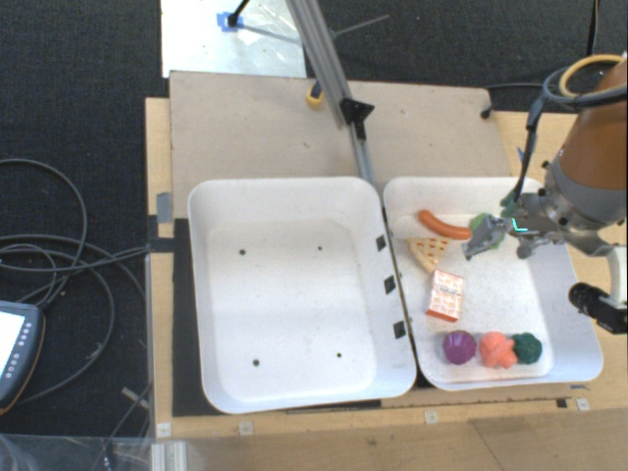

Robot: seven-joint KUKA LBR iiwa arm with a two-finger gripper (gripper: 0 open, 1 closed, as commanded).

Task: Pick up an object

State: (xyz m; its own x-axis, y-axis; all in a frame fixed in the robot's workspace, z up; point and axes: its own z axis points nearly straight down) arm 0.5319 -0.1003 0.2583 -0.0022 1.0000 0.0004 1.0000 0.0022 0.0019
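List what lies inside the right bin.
The right bin holds a hot dog, pizza slice, red-and-white carton, purple, orange and green toys. The pincer covers whatever lies beneath it.

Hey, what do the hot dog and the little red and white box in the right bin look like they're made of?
The hot dog looks like smooth moulded plastic: a uniform orange-red with a slight sheen. The box looks like printed card or plastic, with flat faces and crisp edges; the view is too small to tell which.
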